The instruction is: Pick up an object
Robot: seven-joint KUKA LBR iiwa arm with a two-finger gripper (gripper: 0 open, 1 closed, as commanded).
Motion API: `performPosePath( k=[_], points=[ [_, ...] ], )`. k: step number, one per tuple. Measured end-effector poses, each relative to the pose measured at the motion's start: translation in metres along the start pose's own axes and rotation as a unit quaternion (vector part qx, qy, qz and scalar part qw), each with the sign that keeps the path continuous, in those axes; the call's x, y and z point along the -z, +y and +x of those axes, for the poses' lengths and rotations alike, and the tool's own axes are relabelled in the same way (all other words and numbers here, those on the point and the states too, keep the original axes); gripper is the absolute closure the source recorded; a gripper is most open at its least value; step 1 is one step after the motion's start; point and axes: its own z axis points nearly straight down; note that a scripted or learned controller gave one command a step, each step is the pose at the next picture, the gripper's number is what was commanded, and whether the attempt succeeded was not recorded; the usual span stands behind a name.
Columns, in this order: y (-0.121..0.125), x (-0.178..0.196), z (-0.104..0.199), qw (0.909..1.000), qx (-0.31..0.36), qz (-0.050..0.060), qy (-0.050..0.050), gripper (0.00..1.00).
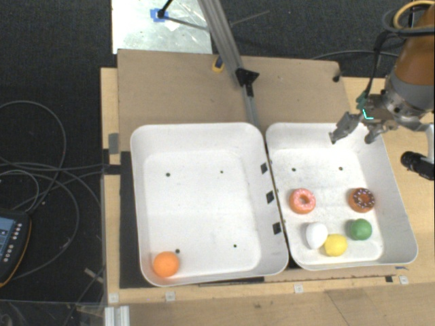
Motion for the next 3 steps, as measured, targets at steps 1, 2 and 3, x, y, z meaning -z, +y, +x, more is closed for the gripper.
performPosePath(
  k=[1,2,3],
  points=[
    [0.001,0.002,0.0,1.0,0.001,-0.002,-0.001,0.0],
    [0.005,-0.042,0.006,1.0,0.001,0.0,0.0,0.0],
    [0.013,-0.098,0.001,1.0,-0.001,0.0,0.0,0.0]
  ],
)
